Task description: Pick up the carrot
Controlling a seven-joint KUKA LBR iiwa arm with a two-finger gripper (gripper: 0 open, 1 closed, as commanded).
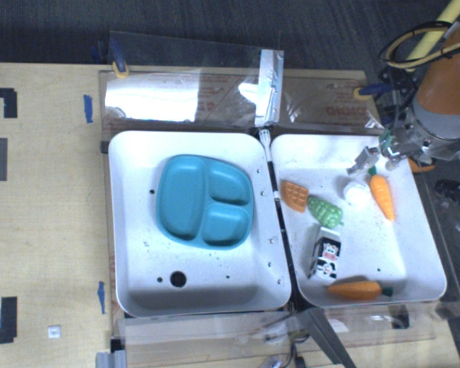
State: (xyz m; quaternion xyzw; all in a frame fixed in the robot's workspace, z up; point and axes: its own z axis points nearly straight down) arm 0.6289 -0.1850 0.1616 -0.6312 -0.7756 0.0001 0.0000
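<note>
An orange carrot [383, 198] with a small green top lies slanted in the upper right of the right bin [422, 228]. My gripper [377, 159] hovers right at the carrot's green end, at the bin's far right corner. Whether it touches the carrot is unclear. A second orange, carrot-like piece [354, 288] with a green tip lies along the bin's front wall.
The right bin also holds a white round object [356, 194] beside the carrot, an orange waffle-like piece [295, 195], a green bumpy vegetable [325, 211] and a small cow-patterned carton [326, 257]. The left bin [130, 205] holds a blue divided plate [205, 200].
</note>
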